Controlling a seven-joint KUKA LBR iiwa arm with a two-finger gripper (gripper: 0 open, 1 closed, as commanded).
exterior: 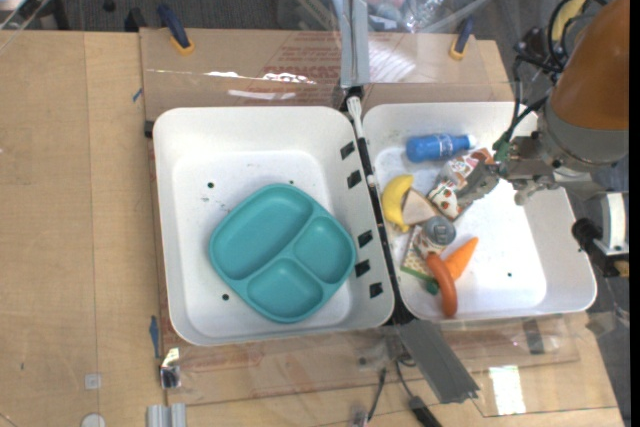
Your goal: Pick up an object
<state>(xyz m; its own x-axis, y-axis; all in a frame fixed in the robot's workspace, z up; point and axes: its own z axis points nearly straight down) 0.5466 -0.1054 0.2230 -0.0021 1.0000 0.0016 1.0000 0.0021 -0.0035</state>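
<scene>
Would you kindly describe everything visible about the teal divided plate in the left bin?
The teal divided plate looks like smooth moulded plastic, with rounded corners and three compartments: one large and two smaller, split by raised ridges. All three hold nothing. It lies flat and face up on the floor of the left bin, turned at an angle to the bin's walls. Nothing else touches it.

The pale wooden bench carries two shallow white bins side by side — the left bin and the right bin — touching along a middle seam, on a brown cardboard sheet.
</scene>
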